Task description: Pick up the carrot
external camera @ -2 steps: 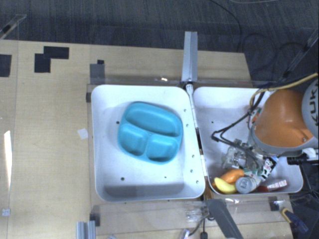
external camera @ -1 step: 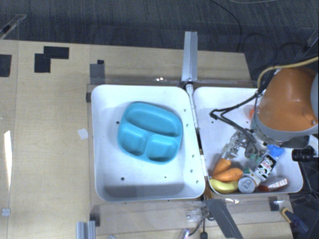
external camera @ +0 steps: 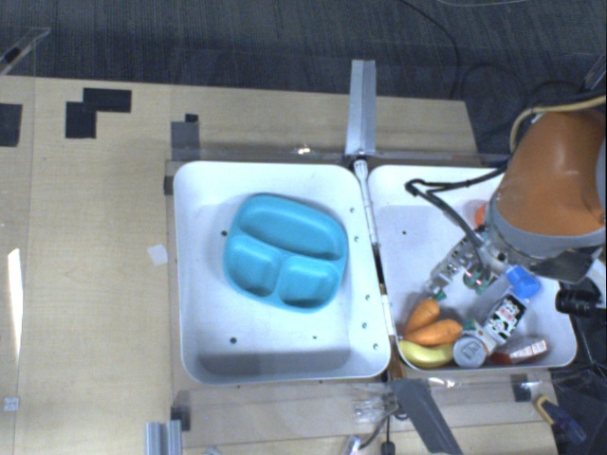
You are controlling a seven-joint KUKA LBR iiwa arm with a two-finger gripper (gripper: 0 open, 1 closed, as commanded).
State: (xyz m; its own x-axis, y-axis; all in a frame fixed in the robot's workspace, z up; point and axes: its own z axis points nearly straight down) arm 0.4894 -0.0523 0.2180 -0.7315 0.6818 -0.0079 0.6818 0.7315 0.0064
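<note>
- Looking down on the wooden surface [external camera: 85, 254], we see two white bins side by side; the left bin [external camera: 204, 254] holds a blue divided tray [external camera: 285, 249].
- We find the carrot [external camera: 422, 313] near the right bin's [external camera: 417, 216] front left corner, beside a second orange piece [external camera: 438, 332] and a banana [external camera: 425, 354].
- Our end effector [external camera: 453, 271] hovers just above the carrot; we cannot tell its state.

Wooden bench [external camera: 85, 254] — two white bins [external camera: 199, 282]

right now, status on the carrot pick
Gripper low in right bin, above carrot. Carrot lying free. Banana and can crowd it.
</note>
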